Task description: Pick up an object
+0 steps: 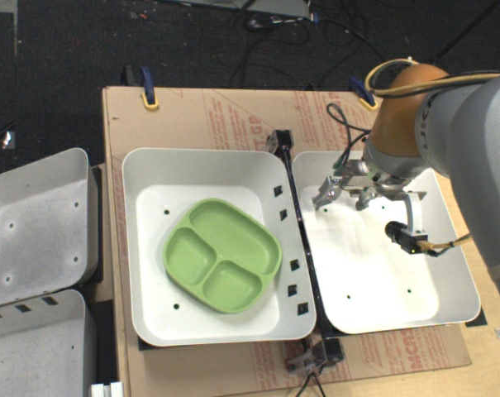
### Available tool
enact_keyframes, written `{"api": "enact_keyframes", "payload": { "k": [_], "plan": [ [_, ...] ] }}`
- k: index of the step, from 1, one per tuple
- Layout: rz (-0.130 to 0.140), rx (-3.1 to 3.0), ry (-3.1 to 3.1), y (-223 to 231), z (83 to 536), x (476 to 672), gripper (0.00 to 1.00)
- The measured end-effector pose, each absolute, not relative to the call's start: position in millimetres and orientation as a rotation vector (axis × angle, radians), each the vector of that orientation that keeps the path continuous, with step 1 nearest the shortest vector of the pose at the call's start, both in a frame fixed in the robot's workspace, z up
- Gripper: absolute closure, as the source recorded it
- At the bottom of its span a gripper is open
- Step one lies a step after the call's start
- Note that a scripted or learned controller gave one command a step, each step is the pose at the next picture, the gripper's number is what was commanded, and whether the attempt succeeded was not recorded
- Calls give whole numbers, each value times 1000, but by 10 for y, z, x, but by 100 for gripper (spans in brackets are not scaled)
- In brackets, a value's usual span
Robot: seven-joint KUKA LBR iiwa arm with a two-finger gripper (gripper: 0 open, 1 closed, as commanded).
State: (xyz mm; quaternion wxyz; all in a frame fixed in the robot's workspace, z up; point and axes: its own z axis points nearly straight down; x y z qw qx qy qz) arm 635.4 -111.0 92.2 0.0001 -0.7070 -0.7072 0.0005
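— Since the only thing worth grabbing is that green divided plate (223, 256), why's the arm (448, 131) over the other bin?

— Couldn't tell you. The plate lies flat, a bit askew, in the middle of the left bin (142, 304), well apart from the pincer (347, 198). It's got a low rim and three compartments, so I'd guess an edge is the only place to nip it.

— And the pincer itself?

— It hangs over the back left corner of the right bin (448, 304), near the divider between the two. The fingers (325, 198) look spread apart, splayed outward, and I see nothing between them. Whether the tips touch the bin floor, I can't say from up here.

— So nothing picked up yet?

— Not by my reckoning. It'd have to cross the divider to reach the plate. Both bins sit side by side on the table (208, 114), clamped at the back.
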Motion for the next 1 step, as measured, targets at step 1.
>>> {"api": "enact_keyframes", "payload": {
  "k": [1],
  "plan": [
    [-1,-2223,-2222,-1111,1030,6361,100]
  ]
}}
